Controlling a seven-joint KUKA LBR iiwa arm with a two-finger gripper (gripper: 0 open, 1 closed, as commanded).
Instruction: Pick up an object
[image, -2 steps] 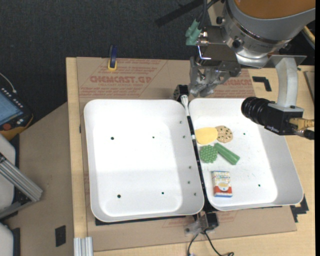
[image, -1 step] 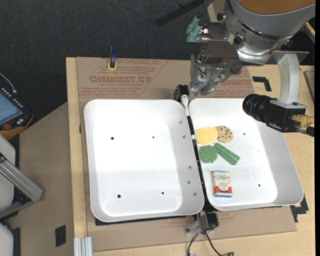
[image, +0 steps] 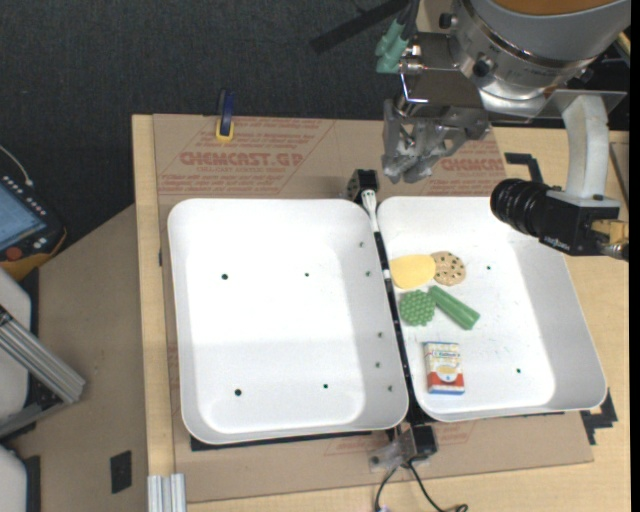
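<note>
The bench (image: 300, 150) carries brown board with red print, and on it sit two white bins side by side. The left bin (image: 280, 320) and the right bin (image: 530, 330) touch along a dark centre seam.

The arm (image: 530, 40) comes in from one o'clock, and its gripper (image: 410, 165) hangs above the board just past the far rim of the right bin, at about twelve o'clock from the objects. Nothing sits between its fingers; whether they are apart or together cannot be told from this angle. A black camera unit (image: 545, 215) juts over the right bin's far corner at two o'clock.

The objects cluster in the near-left part of the right bin, close to the seam. A carton (image: 444, 367) lies at six o'clock of the group. A green toy (image: 440, 306) lies at its centre, a yellow piece (image: 411, 270) at eleven o'clock, and a cookie (image: 449, 268) touches that piece's right side.
</note>
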